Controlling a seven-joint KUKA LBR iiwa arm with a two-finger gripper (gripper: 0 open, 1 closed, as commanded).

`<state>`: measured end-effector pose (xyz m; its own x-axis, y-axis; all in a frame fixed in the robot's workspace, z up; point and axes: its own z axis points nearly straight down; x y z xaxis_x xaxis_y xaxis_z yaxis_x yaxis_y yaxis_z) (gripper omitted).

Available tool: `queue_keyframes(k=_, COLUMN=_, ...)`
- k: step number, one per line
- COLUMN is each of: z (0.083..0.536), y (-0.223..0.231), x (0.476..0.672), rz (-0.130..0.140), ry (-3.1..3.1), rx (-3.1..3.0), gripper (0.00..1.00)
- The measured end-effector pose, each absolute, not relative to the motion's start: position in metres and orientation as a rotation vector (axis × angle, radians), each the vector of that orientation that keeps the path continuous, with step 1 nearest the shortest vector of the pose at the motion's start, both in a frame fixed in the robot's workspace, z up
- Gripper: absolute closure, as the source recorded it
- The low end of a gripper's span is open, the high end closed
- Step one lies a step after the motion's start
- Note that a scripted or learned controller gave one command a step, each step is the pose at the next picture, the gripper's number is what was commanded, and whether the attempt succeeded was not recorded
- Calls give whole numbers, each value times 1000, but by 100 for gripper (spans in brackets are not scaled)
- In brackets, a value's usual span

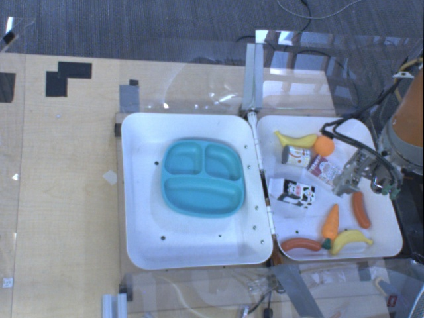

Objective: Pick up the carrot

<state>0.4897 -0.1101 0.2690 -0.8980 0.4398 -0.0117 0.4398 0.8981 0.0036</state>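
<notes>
Two white bins sit side by side on the bench. The left bin (136, 197), well to the left of the gripper, holds one blue divided plate (203, 177) with three compartments. The right bin (391, 240) lies under the gripper (347, 177), which hangs over its middle at the end of the grey arm (404, 134).

In the right bin there are two bananas: one (296, 139) up and to the left of the gripper, one (349, 240) below it near the front wall. There are two red sausages: one (360, 210) just below and right of the gripper, one (301, 245) at the front left. There are two small printed packets: one (296, 191) left of the gripper, the other (318, 165) just beside it, its edge under the fingers. One orange ball (324, 146) sits just above the gripper. One carrot (330, 222) lies below the gripper, apart from it, between the packet and the right sausage, its green end touching the lower banana.

The fingers blur against the packet, so I cannot tell whether they are spread or pressed together; nothing shows between them.
</notes>
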Motion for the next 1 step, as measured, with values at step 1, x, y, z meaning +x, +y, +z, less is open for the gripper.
queue_keyframes(k=1, z=269, y=-110, x=490, rz=1, ry=3049, rx=707, gripper=0)
